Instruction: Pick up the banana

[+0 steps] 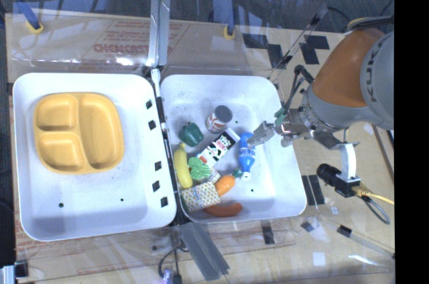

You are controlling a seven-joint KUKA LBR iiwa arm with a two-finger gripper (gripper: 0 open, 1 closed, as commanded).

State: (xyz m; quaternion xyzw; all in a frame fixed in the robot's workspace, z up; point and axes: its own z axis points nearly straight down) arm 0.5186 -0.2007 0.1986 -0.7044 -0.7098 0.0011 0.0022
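a yellow divided tray [79, 130] lay in the left bin [27, 195]. the banana [181, 167] lay upright along the left wall of the right bin [281, 199], just left of a green leafy toy [200, 169] and below a green pepper [191, 134]. right of the banana stood a blue bottle [246, 154]. the gripper [263, 132] hung over that bottle, well apart from the banana; whether it was open or closed could not be told.

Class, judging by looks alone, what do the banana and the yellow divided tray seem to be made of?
Banana: probably moulded plastic, a toy; uniform yellow, smooth, slightly glossy.
Yellow divided tray: likely hard plastic; even colour, rounded moulded compartments, soft sheen.
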